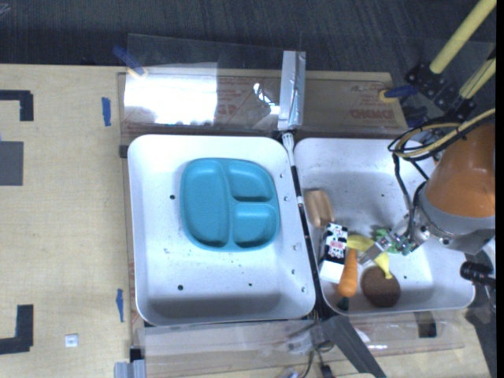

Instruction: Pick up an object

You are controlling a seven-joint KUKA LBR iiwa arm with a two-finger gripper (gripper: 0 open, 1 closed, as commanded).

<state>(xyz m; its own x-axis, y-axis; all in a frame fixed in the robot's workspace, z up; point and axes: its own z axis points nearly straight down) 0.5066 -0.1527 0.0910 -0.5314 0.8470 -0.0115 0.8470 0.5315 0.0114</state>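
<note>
One view, camera view: two white bins side by side, arm reaching in from the right.
Left bin (pixel 150 211): holds a blue divided tray (pixel 230 203), well apart from the arm.
Right bin (pixel 346 168): objects crowd its lower left: a tan wooden block (pixel 319 206), a black-and-white carton (pixel 335 241), an orange carrot (pixel 348 276), a yellow piece (pixel 361 244), a brown round object (pixel 380 287).
Gripper (pixel 387 242): low over the cluster, near the yellow piece; opening cannot be told, and nothing is seen held.
Risk, crowding: objects touch or overlap, so the fingers may strike a neighbour or close on two.
Risk, rolling: the round object would probably slip aside under an off-centre grip.
Risk, wall: pieces near the bin divider leave little finger room.
</note>
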